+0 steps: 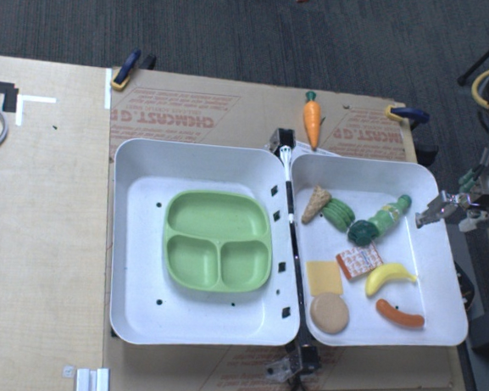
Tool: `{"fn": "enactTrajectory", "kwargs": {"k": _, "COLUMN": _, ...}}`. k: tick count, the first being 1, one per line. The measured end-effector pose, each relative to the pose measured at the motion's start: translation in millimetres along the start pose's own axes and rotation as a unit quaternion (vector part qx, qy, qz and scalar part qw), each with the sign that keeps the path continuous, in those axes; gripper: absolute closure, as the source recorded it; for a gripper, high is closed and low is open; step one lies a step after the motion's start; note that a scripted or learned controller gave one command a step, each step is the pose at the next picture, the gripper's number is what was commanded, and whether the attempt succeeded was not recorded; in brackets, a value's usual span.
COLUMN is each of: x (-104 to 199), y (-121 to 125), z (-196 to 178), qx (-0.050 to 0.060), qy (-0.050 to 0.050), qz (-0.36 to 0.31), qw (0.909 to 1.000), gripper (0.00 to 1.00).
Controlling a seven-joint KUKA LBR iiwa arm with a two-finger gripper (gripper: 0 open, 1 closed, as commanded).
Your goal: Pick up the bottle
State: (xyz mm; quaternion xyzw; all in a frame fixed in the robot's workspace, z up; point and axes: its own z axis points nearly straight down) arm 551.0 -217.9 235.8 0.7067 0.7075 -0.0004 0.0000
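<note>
- Nearest, in the right bin, a red sausage lies at about 4 o'clock from the bin's middle, with a round tan biscuit at 7 o'clock, close to the near wall.
- Just beyond them, a yellow banana curves above the sausage, a yellow cheese slice lies flat above the biscuit, and a small red-and-white carton sits between the cheese and the banana.
- In the left bin, a green plate with three compartments rests near the middle.
- The bottle lies on its side at about 1 o'clock in the right bin. It is pale green and translucent-looking with a darker green cap, and the cap end points to 1 o'clock. It is apart from the gripper.
- A dark green, round-topped broccoli touches the bottle's lower end at 7 o'clock; a ridged green cucumber lies beside that, and a tan wedge stands at 11 o'clock by the dividing wall.
- The gripper hangs over the right bin's right rim at 3 o'clock from the bottle. It holds nothing; how wide its fingers stand I cannot tell.
- Farthest, a carrot lies on the cardboard beyond the bins, at 12 o'clock.
</note>
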Motion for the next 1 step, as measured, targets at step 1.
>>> {"fn": "enactTrajectory", "kwargs": {"k": 1, "x": -0.3, "y": 0.5, "z": -9.5, "qx": 0.000, "qy": -0.001, "qz": -0.001, "qw": 1.0000, "gripper": 1.00}}
